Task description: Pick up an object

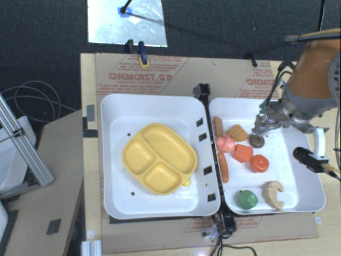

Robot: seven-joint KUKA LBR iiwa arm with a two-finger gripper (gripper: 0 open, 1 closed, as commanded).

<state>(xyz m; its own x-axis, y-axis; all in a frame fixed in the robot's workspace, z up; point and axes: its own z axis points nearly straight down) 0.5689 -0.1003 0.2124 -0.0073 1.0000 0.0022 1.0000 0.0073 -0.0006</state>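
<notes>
**Claw low over the right bin's toy food**

The arm (314, 79) reached in from the right, its orange band above the wrist, and the claw (262, 126) hung low over the upper part of the right bin (306, 196). Whether it stood apart or together could not be told at this slant. Just under its tip lay a small brown round piece (257, 141), seemingly touching it, though nothing was plainly seen clamped.

The other toy foods lay to the left and below in the same bin: an orange wedge (237, 133), a pink lump (225, 144), an orange-red block (243, 153) and a red tomato (259, 163) close together. A slim brown stick (217, 126) and an orange sausage (222, 167) ran along the bin's left wall. Near the front edge sat a green ball (246, 199) and, beside it, a tan croissant (274, 194).

The left bin (117, 116) carried a yellow divided plate (159, 158), lying flat near its middle. Both bins rested on the cardboard-covered surface (160, 76).
</notes>
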